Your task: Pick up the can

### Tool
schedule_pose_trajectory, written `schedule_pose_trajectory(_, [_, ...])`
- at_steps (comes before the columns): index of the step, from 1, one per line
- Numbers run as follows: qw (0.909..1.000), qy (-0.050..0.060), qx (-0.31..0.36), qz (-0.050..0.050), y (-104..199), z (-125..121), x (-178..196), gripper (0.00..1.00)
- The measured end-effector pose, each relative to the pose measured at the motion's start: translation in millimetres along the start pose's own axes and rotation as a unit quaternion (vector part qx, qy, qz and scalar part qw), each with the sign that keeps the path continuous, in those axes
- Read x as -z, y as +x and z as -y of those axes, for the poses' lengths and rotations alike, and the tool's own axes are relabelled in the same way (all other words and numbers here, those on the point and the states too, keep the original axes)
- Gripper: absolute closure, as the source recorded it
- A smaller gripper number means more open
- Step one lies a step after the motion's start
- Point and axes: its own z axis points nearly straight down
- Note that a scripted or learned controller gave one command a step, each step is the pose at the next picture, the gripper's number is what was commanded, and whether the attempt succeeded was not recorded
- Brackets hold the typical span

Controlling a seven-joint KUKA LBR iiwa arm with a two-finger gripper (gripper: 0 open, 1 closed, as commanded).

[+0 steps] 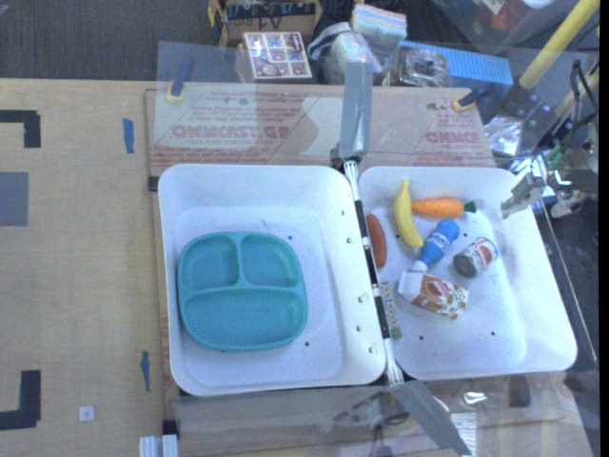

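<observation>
At the view's right edge the pincer (529, 194) is a small pale-grey metal piece with angular faces, backed by a darker block carrying thin black cables and a glint of bright metal.

I see the can (475, 256) lying on its side in the right bin (542, 350), tipped so its grey end faces down-left toward me. Its body is red and white, with a label I can't read. Taking the blue bottle (439, 242) as my landmark, the can lies just right of it and slightly lower, close beside it; I cannot tell whether they touch.
</observation>
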Motion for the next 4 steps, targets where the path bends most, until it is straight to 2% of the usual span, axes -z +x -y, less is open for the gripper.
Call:
schedule_pose_trajectory(1, [0.9962,-0.002,0.087,0.000,4,-21,-145,0.00])
schedule_pose_trajectory(2, [0.9855,-0.003,0.169,0.001,18,10,-153,0.00])
schedule_pose_trajectory(3, [0.9857,-0.006,0.168,0.002,16,9,-142,1.00])
schedule_pose_trajectory(4, [0.9857,-0.006,0.168,0.002,17,9,-142,0.00])
